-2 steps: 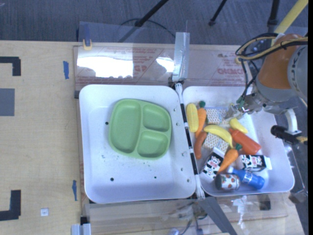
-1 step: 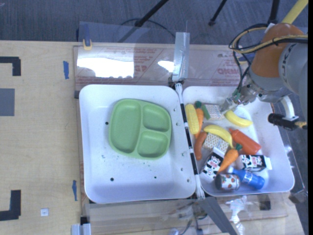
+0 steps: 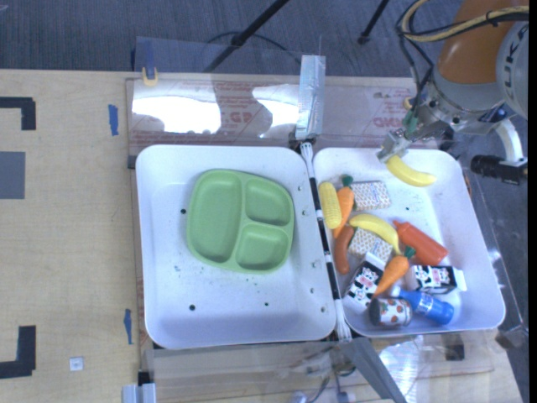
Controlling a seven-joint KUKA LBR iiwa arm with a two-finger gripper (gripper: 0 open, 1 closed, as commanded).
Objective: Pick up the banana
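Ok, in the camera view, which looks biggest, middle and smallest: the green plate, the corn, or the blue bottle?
1. green plate, by far the largest.
2. corn and blue bottle look about alike, so I won't rank them.

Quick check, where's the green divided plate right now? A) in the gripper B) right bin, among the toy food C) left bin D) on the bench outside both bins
C: the green divided plate lies flat in the left bin, alone there, while the bananas, carrots and other toys sit in the right bin.
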